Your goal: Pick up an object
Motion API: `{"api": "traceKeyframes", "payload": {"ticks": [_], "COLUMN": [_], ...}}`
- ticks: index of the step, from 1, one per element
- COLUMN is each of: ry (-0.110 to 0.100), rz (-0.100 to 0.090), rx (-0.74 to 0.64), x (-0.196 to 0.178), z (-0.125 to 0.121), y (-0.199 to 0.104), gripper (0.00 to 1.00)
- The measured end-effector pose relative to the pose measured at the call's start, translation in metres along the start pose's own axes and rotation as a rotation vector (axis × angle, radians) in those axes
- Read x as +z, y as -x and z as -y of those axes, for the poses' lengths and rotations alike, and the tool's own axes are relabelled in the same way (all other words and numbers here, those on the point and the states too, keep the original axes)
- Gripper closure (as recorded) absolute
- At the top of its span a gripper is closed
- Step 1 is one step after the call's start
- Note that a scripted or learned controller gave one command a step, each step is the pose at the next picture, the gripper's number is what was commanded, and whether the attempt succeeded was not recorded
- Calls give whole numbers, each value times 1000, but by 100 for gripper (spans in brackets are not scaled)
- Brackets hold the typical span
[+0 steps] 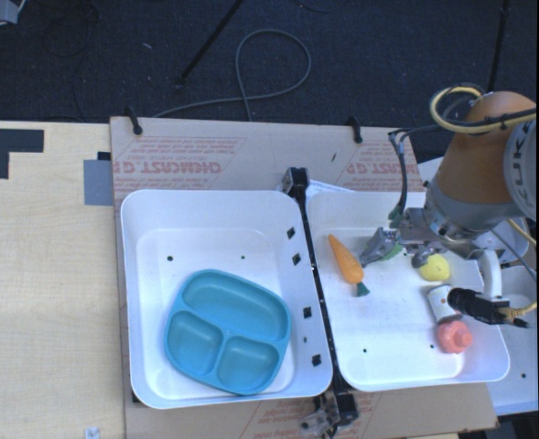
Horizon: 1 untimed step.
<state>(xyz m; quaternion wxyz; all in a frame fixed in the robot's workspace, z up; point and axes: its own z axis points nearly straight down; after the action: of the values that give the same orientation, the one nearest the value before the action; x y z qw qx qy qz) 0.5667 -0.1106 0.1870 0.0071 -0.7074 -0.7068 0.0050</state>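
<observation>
An orange toy carrot (346, 260) with a dark green tip lies slantwise in the left part of the right bin (406, 373). My gripper (375, 247) is low in that bin, just right of the carrot's upper half, and nothing shows held in it. A small green bit (395, 252) peeks out beneath the gripper, mostly hidden. A yellow lemon-like object (434, 267) sits right of the gripper, under the wrist. A pink-red rounded object (454, 337) lies near the bin's right front corner.
The left bin (150, 218) holds a blue divided plate (228, 330) in its front half. A black divider rail (307, 282) runs between the two bins. Bare bin floor lies in front of the carrot, around the middle of the right bin.
</observation>
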Motion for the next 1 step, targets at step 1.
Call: {"api": "traceKeyframes", "payload": {"ticks": [1], "ry": [13], "rz": [2], "rx": [-2], "x": [-7], "z": [-3], "y": [0], "gripper": [0]}}
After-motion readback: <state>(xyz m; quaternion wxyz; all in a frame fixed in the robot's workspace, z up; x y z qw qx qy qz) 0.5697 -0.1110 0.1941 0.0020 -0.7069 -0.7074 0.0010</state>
